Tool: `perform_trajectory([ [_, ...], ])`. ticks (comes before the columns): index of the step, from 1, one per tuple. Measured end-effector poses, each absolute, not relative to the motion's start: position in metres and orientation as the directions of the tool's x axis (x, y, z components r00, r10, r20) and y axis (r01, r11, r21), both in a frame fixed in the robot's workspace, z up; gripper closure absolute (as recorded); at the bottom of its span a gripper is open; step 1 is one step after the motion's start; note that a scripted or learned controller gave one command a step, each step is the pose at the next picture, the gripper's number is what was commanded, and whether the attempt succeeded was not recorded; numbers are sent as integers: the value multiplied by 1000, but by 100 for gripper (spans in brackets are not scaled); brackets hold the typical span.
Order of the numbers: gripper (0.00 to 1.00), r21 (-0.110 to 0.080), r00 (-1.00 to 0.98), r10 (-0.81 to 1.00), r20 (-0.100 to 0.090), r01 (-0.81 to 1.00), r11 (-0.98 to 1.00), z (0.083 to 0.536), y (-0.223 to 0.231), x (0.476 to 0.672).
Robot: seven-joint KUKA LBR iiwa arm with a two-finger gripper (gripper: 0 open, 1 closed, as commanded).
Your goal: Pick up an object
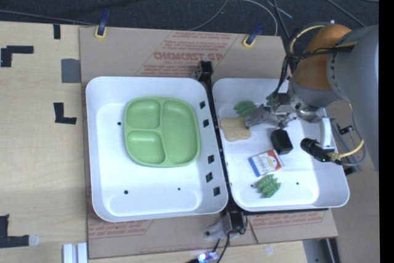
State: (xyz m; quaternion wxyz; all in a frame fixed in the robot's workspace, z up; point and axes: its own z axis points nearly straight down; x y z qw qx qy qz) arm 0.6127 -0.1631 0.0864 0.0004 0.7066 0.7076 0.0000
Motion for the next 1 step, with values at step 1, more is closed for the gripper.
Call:
perform_trajectory([
  [1,100,7,-3,1000,2,1000,3,99,-161,615],
])
